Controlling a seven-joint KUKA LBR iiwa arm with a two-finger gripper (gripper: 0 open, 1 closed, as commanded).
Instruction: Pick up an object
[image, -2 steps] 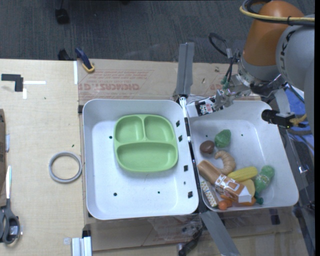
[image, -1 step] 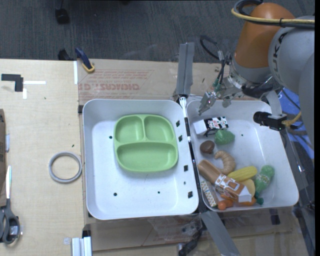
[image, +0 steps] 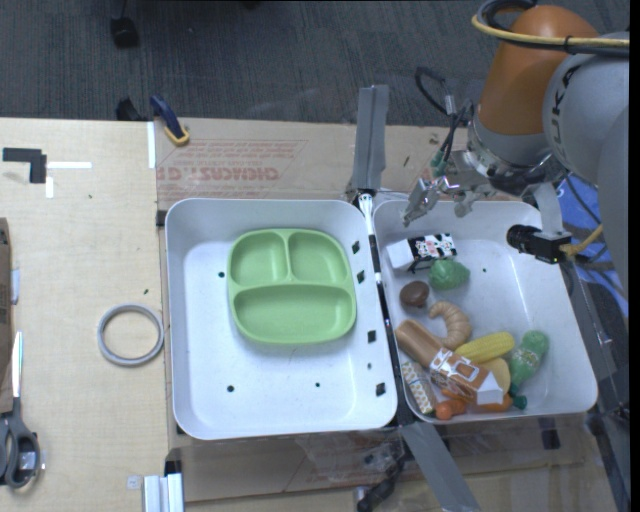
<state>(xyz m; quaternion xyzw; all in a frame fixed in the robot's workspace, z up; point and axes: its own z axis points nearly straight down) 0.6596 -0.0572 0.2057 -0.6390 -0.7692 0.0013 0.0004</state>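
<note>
1. Gripper (image: 432, 193) hangs above the far left corner of the right bin (image: 572, 330), apart from everything in it, its two thin metal fingers (image: 413, 205) spread a moderate way with nothing between them. That is a judgement from a slanted view; they look parted rather than closed.

2. Clutter fills the right bin: a small black-and-white carton (image: 428, 248) nearest the gripper, a green leafy piece (image: 450, 274) touching it, a brown round piece (image: 414, 294), a tan curved pastry (image: 452, 320), a hot-dog-shaped piece (image: 420, 343), a corn cob (image: 485, 348) and an orange-and-white box (image: 465, 375), plus small items I cannot name.

3. The left bin (image: 190, 330) carries a green divided plate (image: 292, 285), set near its middle (well apart from the pile).

4. Why the arm sits where it does: held high over the bin's far corner, it looks poised before a descent, and the carton is the closest candidate, so I take that as the likely target.

5. The carton's long axis runs roughly left to right across the view, tilted slightly. The corn cob lies along a similar line; the hot-dog piece runs diagonally toward the near edge.

6. Closing across the carton's short side would suit the present finger spread, I judge, though the green piece pressed against it may crowd one finger.
</note>
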